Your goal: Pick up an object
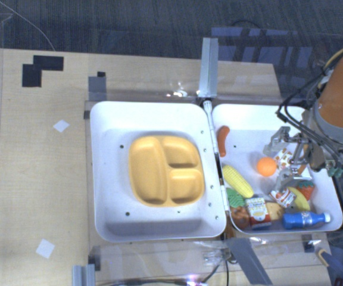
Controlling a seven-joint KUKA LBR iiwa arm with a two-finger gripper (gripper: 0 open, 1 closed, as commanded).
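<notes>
The right bin (pixel 249 113) holds several toy foods: a red sausage (pixel 223 140) at its left wall, an orange (pixel 266 167) in the middle, a corn cob (pixel 237 180), a small carton (pixel 256 210), a blue bottle (pixel 302 220) lying at the front, and a banana (pixel 301 200). My gripper (pixel 286 161) hangs low over the right half of this bin, just right of the orange. Its silver fingers stand apart, open, and I see nothing gripped between them. The wrist hides part of the bin's right side.
The left bin (pixel 109 159) carries a yellow divided tray (pixel 164 168) in its middle. A metal post (pixel 209 70) stands behind the wall between the bins. Black cables (pixel 296 103) loop off the arm at the right.
</notes>
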